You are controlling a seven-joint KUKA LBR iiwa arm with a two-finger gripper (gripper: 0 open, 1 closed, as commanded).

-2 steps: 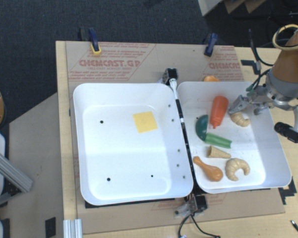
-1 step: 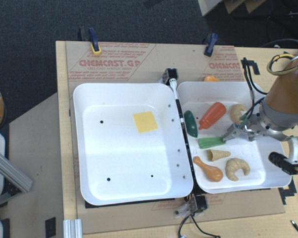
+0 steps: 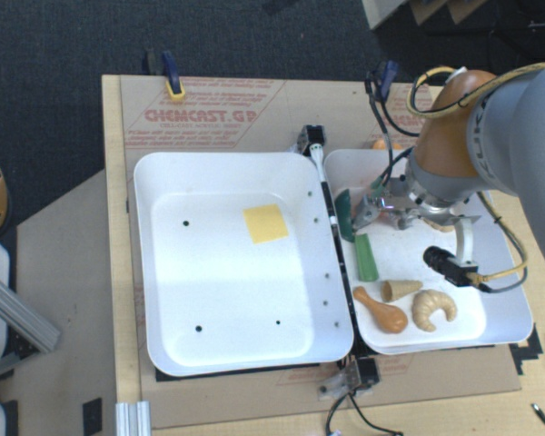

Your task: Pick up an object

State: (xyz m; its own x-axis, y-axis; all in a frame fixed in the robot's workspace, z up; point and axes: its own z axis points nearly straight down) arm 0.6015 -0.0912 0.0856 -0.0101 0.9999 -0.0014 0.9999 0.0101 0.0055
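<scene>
The grey arm with its orange band (image 3: 450,130) reaches down into the right bin (image 3: 504,321). Its gripper (image 3: 381,212) is low over the bin's left side, close to a dark green piece (image 3: 344,214) and a green stick (image 3: 366,256). Near the front of that bin lie a tan drumstick-shaped toy (image 3: 382,309), a small cone (image 3: 401,289) and a pale croissant (image 3: 433,306). A yellow square slice (image 3: 266,223) rests flat in the left bin (image 3: 163,271). An orange object (image 3: 380,143) peeks out behind the arm.
A black cable with a plug (image 3: 450,266) hangs off the wrist over the right bin's middle. The bins' shared rim (image 3: 336,262) runs just left of the gripper. Both bins sit on a cardboard sheet (image 3: 209,107).
</scene>
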